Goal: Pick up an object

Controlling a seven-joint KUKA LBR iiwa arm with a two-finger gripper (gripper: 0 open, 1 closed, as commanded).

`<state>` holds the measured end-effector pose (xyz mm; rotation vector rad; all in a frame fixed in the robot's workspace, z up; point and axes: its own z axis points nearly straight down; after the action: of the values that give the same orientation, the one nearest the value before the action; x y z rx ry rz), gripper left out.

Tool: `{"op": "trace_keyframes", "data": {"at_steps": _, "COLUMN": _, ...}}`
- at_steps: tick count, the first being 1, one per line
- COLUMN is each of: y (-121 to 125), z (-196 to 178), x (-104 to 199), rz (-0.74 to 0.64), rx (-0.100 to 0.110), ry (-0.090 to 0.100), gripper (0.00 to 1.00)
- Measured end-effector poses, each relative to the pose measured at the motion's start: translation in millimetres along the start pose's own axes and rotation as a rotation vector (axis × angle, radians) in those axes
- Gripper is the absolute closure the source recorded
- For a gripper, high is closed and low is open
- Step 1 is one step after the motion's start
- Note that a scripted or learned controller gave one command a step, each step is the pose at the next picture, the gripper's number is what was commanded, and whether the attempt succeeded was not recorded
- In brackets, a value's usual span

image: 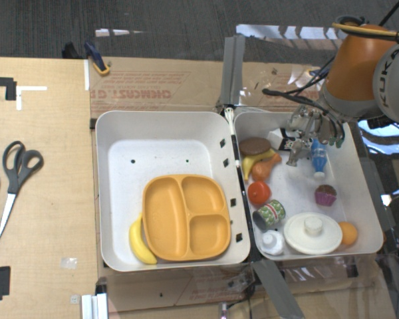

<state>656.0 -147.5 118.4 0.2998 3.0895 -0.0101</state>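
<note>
The gripper [304,140] hangs over the right bin's [367,198] far end; whether it grips anything cannot be told. A small blue bottle [318,159] stands just beside it, apparently untouched.

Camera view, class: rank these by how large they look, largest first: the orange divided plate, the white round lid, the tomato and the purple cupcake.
1. Orange divided plate, clearly largest.
2. White round lid.
3. Tomato and purple cupcake look about alike, so no ranking between them.
</note>
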Motion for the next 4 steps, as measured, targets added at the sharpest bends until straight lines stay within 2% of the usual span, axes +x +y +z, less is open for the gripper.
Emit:
{"op": "trace_keyframes", "data": {"at_steps": 1, "y": -44.3, "z": 23.0, "x": 16.9, "rz": -0.006, "rx": -0.002, "ry": 0.030, "gripper": 0.00}}
{"op": "trace_keyframes", "data": {"at_steps": 2, "y": -1.8, "z": 24.1, "x": 8.2, "rz": 0.187, "rx": 0.001, "ry": 0.032, "gripper": 0.00}}
{"op": "trace_keyframes", "data": {"at_steps": 3, "y": -45.3, "z": 24.0, "x": 44.4, "rz": 0.417, "rx": 0.005, "ry": 0.035, "gripper": 0.00}}
{"op": "trace_keyframes", "data": {"at_steps": 4, "y": 10.4, "z": 25.0, "x": 7.4, "rz": 0.564, "rx": 0.008, "ry": 0.033, "gripper": 0.00}}
